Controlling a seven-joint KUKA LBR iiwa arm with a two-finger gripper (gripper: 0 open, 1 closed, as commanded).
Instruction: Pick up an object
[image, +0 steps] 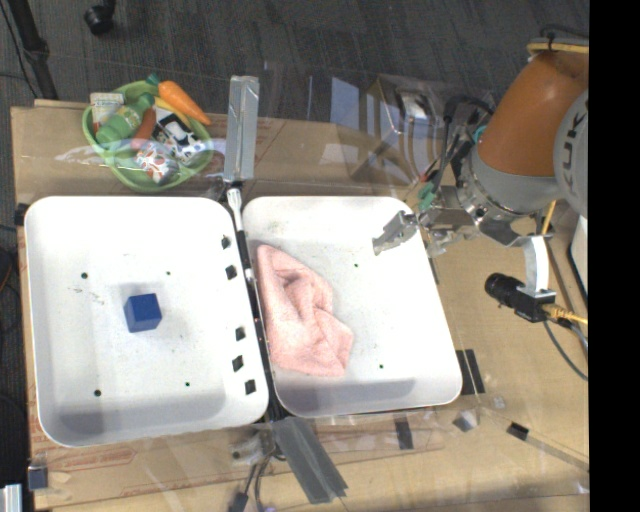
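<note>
End effector (393, 232) sits over the right bin's (420, 385) upper right corner; its opening cannot be told. Pink cloth (300, 310) lies down-left of it, long axis running diagonally. Blue cube (143, 311) rests in the left bin (60, 400), farther off.

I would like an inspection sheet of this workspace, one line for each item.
Surface: wooden bench bearing the left bin and the right bin, side by side.
Job's things: blue cube in the left bin; crumpled pink cloth in the right bin, near the divider.
Clutter: green bowl of toys behind the left bin.
Gripper: gripper over the right bin's far right corner, holding nothing.
Cables: wires beside the wrist; a yellow cable at right.
Surroundings: dark floor.
</note>
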